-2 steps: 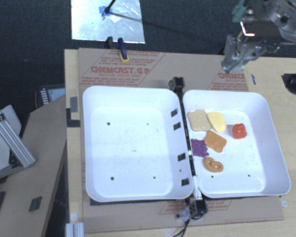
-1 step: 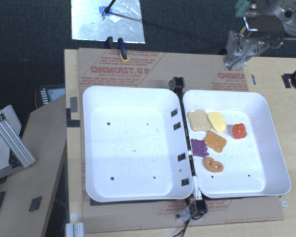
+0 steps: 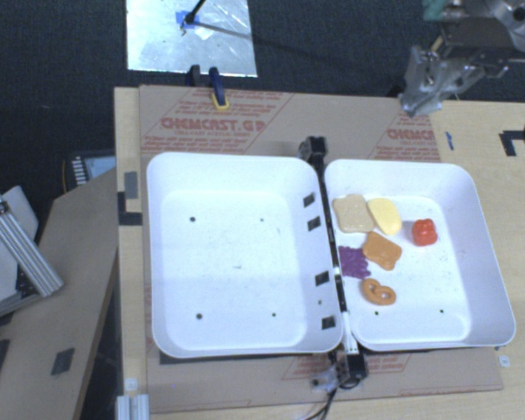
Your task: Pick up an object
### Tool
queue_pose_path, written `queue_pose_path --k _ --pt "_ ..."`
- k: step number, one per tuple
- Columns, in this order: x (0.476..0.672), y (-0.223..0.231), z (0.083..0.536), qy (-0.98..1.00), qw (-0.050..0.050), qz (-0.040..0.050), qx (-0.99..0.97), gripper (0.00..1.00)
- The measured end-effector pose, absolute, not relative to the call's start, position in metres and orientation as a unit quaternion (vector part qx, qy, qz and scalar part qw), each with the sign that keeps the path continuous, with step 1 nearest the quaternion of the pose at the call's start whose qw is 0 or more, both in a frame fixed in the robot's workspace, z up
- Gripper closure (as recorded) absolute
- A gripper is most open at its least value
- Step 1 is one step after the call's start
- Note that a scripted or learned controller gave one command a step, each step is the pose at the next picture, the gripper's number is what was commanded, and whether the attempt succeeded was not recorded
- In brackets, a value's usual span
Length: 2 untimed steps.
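The right bin (image 3: 472, 234) holds several small food toys near its left side: a tan bread slice (image 3: 352, 213), a yellow piece (image 3: 385, 215), a red piece (image 3: 424, 232), an orange slice (image 3: 382, 250), a purple bunch (image 3: 353, 262) and a brown pretzel (image 3: 378, 292). My gripper (image 3: 423, 84) hangs at the top right of the view, high above the bench and beyond the far edge of the right bin. Nothing shows between its fingers.
The left bin (image 3: 232, 252) sits beside the right one, joined along a black hinged divider (image 3: 328, 234). Cardboard (image 3: 271, 121) lies under both bins. A shiny metal sheet (image 3: 191, 24) lies at the top left, with a yellow-and-blue clamp (image 3: 217, 90) below it.
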<state>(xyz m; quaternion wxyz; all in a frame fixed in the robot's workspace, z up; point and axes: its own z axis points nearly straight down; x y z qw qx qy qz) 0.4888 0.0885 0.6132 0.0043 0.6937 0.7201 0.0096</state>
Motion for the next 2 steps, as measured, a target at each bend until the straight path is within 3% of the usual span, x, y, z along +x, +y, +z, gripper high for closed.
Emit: queue_pose_path --k 2 --pt "0.489 0.089 0.636 0.722 0.005 0.0122 0.691 1.0"
